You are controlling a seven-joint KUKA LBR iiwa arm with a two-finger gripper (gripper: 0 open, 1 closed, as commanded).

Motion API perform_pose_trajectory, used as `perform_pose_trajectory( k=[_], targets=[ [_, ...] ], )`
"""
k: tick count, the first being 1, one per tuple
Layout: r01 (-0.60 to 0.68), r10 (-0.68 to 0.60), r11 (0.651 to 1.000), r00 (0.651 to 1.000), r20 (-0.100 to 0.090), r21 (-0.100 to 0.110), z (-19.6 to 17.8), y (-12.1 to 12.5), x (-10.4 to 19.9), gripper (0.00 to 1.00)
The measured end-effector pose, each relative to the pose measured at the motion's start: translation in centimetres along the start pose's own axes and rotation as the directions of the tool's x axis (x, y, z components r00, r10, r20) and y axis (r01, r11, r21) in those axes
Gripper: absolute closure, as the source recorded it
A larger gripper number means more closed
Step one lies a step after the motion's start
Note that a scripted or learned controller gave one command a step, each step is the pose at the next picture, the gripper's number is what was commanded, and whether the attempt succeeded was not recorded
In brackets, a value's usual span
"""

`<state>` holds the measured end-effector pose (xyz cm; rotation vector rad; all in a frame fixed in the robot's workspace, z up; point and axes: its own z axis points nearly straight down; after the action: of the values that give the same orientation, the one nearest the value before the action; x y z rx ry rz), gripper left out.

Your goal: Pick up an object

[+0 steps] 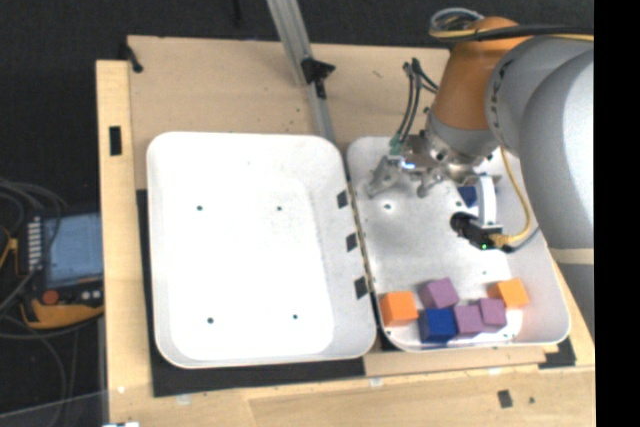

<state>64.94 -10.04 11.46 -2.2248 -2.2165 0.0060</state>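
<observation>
Nearest, along the front wall of the right bin (556, 310), lay the blocks: an orange block (399, 306), a blue block (438, 325), three purple blocks (439, 293) and another orange one (513, 292). Farther back in that bin hung the claw (400, 177), well apart from them; whether it was open, I cannot tell

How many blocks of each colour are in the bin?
Orange blocks: 2
Purple blocks: 3
Blue blocks: 1
Total: 6 blocks, all at the near end of the right bin.
</observation>
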Motion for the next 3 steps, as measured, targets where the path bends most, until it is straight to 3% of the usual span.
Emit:
perform_pose_trajectory(
  k=[1, 2, 3],
  targets=[
    [-0.002, 0.002, 1.000, 1.000, 0.000, -0.002, 1.8, 0.0, -0.1, 0.00],
    [-0.007, 0.007, 1.000, 1.000, -0.001, -0.007, 0.5, 0.2, -0.2, 1.00],
    [-0.009, 0.009, 1.000, 1.000, -0.001, -0.010, -5.8, -0.3, -0.3, 1.00]
  ],
)
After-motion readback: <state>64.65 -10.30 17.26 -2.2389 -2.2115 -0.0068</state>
